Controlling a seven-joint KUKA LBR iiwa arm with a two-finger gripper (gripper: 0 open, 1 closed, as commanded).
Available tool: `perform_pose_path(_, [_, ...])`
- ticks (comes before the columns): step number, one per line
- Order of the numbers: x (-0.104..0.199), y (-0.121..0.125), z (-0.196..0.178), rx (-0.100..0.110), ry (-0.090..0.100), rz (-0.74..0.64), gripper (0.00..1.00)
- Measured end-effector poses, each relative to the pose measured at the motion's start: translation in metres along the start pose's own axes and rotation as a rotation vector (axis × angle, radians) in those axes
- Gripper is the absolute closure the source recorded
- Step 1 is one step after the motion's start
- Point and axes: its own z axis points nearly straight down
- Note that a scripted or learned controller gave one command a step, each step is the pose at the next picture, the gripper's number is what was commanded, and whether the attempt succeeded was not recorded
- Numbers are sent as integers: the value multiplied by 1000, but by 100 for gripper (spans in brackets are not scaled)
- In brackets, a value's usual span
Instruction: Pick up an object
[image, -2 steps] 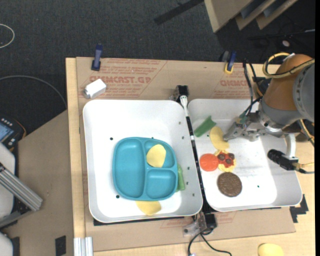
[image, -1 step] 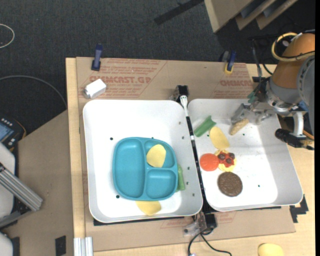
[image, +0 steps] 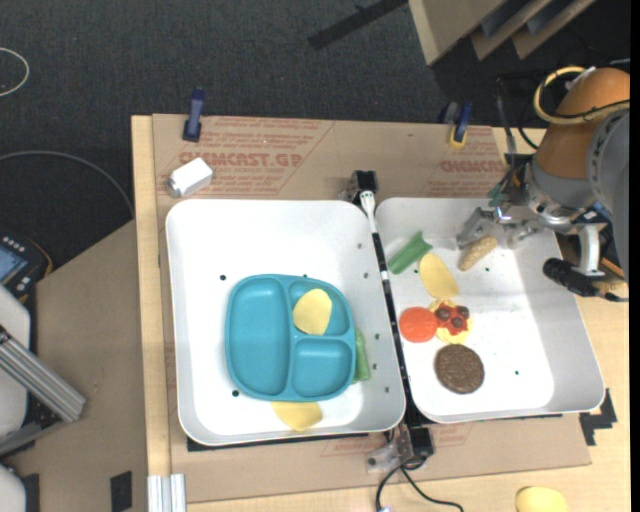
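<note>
White plastic bins sit side by side on the brown board, and the loose food pieces lie in the right bin (image: 560, 330), within the arm's reach from the frame's right. The gripper (image: 495, 225) hangs at that bin's upper part, right over a tan bread-like piece (image: 476, 252); its metal fingers look slightly spread around the piece's upper end, though I cannot tell whether they truly pinch it. Just left lie a green strip (image: 408, 252) and a yellow slice (image: 437, 274); lower down are an orange disc (image: 418, 323), dark berries (image: 455, 318) and a brown cookie (image: 459, 368). The left bin (image: 200, 300) holds a blue divided tray (image: 262, 340) with a yellow piece (image: 312, 312).
</note>
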Motion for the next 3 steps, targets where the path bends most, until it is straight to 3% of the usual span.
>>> perform_pose_path(1, [-1, 1, -12, -4, -2, 0, 100])
perform_pose_path(2, [55, -1, -24, 1, 1, -2, 100])
perform_pose_path(3, [107, -39, -2, -6, -1, -1, 100])
